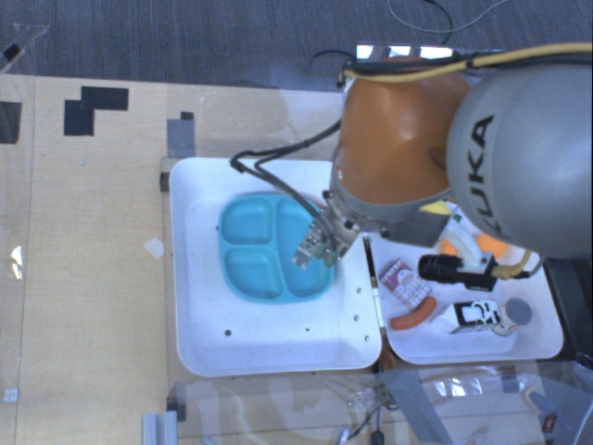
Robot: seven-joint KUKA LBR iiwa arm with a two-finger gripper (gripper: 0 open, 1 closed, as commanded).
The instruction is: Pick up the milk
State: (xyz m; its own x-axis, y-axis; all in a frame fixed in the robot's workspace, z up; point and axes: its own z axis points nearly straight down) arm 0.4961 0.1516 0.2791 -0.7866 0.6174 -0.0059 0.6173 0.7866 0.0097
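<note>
1. Gripper hung over the right edge of a blue divided plate in the left bin. Whether it was open or closed could not be told at that size, and nothing could be seen in its grasp.
2. Above it, the arm reached in from the right, and its orange band covered the back of both bins.
3. The milk was a small white carton with black markings. It lay on its side in the right bin, near the front wall and well apart from the gripper.
4. A grey round thing sat just beside the milk on its right.
5. A reddish sausage lay tilted to the left of the milk, near the left wall of that bin.
6. A red-and-white packet lay just behind the sausage.
7. An orange-and-white thing showed further back in the right bin, partly hidden under the arm. What it was could not be told.
8. The plate lay flat in the middle of the left bin.
9. Both bins stood side by side, walls touching, on the pale wooden tabletop.
</note>
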